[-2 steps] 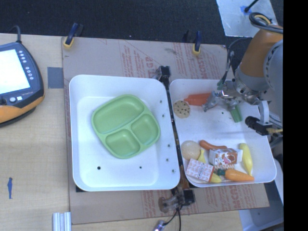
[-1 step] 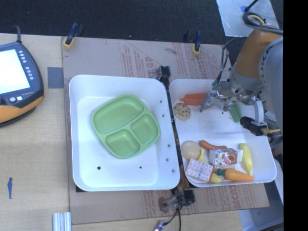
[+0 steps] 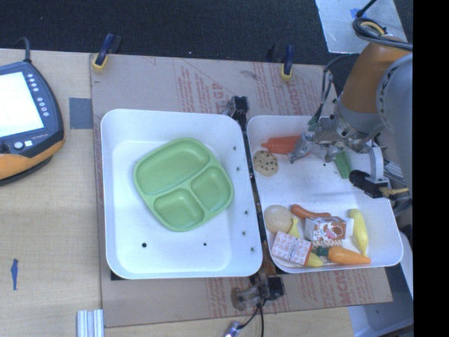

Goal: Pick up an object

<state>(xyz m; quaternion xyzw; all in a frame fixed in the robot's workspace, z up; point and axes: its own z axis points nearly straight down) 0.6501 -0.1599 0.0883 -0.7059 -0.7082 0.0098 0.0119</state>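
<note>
The right bin [image 3: 309, 181] holds several toy foods. At its far end lie an orange piece [image 3: 280, 144], a round cookie [image 3: 265, 162] and a green piece [image 3: 342, 164]. My gripper [image 3: 312, 153] hangs over the bin's far part, just right of the orange piece, open with nothing between its fingers. Along the near side lie a pale bun [image 3: 278, 218], a sausage [image 3: 309, 213], a small carton [image 3: 327, 229], a banana [image 3: 359, 231], a carrot [image 3: 347, 257] and a red-and-white packet [image 3: 290, 248].
The left bin [image 3: 119, 188] holds a green divided plate [image 3: 184, 182]. A tablet-like pendant [image 3: 24, 118] lies on the bench at far left. Clamps [image 3: 287, 60] hold the cardboard base at the back. The grey arm [image 3: 372, 83] fills the right side.
</note>
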